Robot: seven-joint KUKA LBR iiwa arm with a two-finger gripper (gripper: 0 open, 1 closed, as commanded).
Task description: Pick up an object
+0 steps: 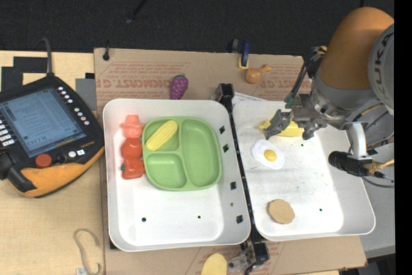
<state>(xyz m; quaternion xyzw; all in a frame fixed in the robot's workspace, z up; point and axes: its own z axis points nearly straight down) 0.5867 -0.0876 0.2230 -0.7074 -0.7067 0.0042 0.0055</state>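
We see the left bin [129, 216] holding a green plate [193, 167] with corn [161, 134] | right bin [335, 203]: fried egg [268, 154], cookie [281, 210] | gripper [291, 127] low over a yellow piece [293, 131], fingers spread, nothing visibly held.

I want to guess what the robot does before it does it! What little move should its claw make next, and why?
Probably a short drop straight down. The gripper sits at the back of the right white bin, right over a flat yellow toy piece. The view does not show that piece between its fingers, so lowering around it seems the likely step. The white fried egg toy with a yellow yolk lies just in front, so it should stay back from that.
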